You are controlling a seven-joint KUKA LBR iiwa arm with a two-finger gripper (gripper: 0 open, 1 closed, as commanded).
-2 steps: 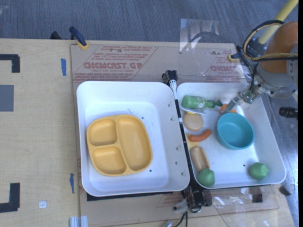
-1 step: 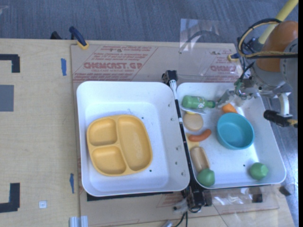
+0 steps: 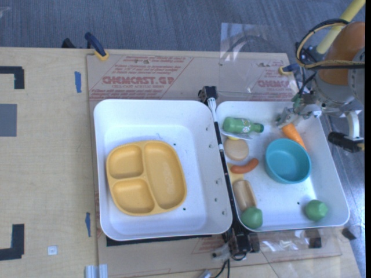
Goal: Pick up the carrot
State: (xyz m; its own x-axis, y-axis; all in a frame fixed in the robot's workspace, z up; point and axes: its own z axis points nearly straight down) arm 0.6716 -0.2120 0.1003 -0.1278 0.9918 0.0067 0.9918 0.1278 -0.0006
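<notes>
The end effector [image 3: 298,113] hangs over the far right part of the right bin [image 3: 333,181], just above the upper end of the carrot [image 3: 294,136]; whether it is apart or together, I cannot tell. The carrot lies slanted on the bin floor, touching the blue bowl's [image 3: 287,161] far rim. Left of it lie a green bottle [image 3: 242,125], a round bun [image 3: 236,149] and a small sausage [image 3: 244,167]. The left bin [image 3: 116,112] holds a yellow divided plate [image 3: 146,177].
</notes>
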